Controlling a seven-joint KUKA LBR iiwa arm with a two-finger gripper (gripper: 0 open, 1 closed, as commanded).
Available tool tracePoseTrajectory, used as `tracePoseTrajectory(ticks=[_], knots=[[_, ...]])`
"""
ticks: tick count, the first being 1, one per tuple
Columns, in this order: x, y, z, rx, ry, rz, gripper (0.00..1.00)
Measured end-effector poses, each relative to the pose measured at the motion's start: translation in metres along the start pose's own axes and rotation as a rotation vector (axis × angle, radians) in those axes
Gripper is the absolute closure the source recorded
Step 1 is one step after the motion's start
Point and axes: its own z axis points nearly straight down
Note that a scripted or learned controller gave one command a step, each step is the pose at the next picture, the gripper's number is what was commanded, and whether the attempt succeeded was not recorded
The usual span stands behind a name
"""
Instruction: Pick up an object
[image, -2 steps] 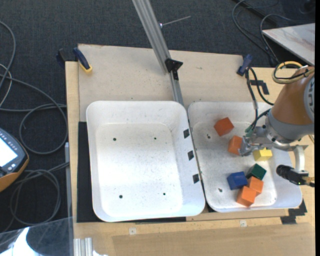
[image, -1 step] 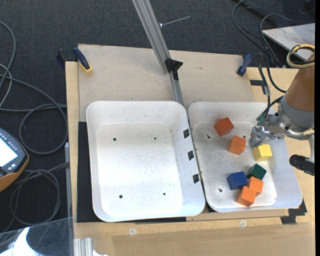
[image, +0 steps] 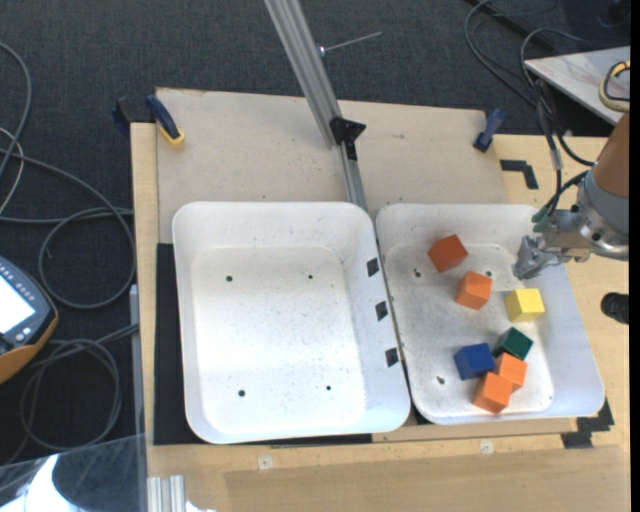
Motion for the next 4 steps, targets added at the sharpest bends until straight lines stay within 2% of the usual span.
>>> tracePoseTrajectory(ticks=[1,4], knots=[[0.000,0.002,-0.047,0.000,0.000,-0.001,1.00],[0.170,0.031,-0.055,0.005,0.004,-0.006,1.00]])
